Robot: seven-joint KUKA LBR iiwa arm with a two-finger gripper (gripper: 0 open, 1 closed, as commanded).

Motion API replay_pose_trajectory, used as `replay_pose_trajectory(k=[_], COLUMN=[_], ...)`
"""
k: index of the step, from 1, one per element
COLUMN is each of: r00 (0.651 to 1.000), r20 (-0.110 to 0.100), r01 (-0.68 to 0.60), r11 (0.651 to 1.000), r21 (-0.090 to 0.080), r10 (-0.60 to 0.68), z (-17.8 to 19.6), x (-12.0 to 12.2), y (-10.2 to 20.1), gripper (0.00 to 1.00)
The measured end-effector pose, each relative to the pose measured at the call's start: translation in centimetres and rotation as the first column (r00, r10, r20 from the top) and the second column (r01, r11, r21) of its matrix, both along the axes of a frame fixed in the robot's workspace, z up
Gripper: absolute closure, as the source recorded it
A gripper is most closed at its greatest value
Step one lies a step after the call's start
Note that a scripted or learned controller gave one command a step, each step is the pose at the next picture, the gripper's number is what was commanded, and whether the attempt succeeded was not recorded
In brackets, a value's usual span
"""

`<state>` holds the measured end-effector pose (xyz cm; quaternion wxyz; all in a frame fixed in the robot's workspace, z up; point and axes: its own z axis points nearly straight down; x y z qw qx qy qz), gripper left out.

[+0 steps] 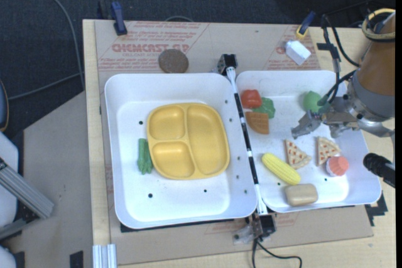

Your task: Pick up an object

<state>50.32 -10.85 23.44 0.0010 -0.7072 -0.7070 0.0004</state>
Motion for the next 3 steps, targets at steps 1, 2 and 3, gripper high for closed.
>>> replay_pose_trajectory(k=[1, 2, 3], r00=[1.000, 1.000, 1.000], r20=[0.010, 0.005, 0.002], r01=[0.001, 0.002, -0.001], r11=[1.000, 1.000, 1.000], r21=[-0.004, -0.001, 0.000], r10=[-0.001, -0.002, 0.001], z=[-14.8, -14.0, -5.0], x=[1.1, 0.9, 3.0], y=[-0.1, 0.0, 7.1], gripper=[0.00, 1.00, 1.00])
